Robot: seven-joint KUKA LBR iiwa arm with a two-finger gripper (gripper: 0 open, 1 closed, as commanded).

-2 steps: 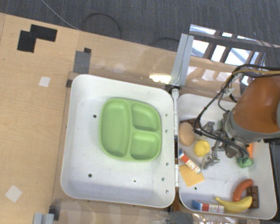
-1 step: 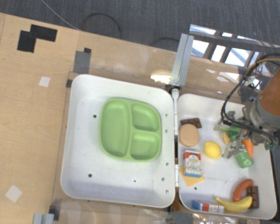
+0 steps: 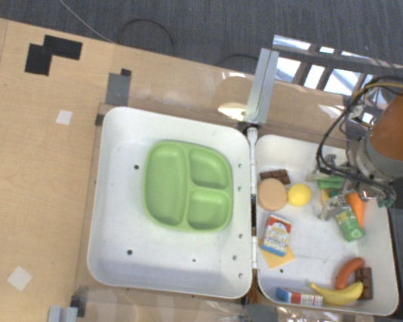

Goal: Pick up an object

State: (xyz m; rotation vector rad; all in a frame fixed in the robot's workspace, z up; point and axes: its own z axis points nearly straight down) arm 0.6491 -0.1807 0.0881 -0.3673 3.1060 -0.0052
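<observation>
The hand hangs low in the right bin, beside the carrot and green can; its spread I cannot tell. The can lies just right of the lemon; likely light, stiff and slick, best gripped across its middle.
</observation>
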